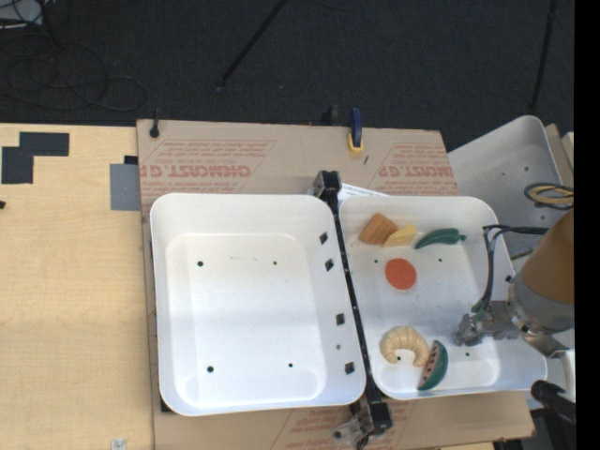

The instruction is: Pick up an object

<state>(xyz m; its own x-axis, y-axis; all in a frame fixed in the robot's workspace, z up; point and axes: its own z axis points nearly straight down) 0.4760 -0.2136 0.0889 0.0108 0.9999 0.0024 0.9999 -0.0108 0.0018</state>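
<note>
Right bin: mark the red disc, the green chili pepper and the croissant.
red disc (401, 274), camera view, centre of its top face.
green chili pepper (439, 238), camera view, middle of its body.
croissant (404, 343), camera view, top of its curved back.

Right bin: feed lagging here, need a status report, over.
Gripper low over right bin, near its right wall, nothing seen held. Croissant and melon slice closest, to its left. Red disc mid-bin, apart.

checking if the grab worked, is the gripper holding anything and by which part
Nothing is held: the gripper sits over bare floor of the right bin, apart from the croissant.
</note>
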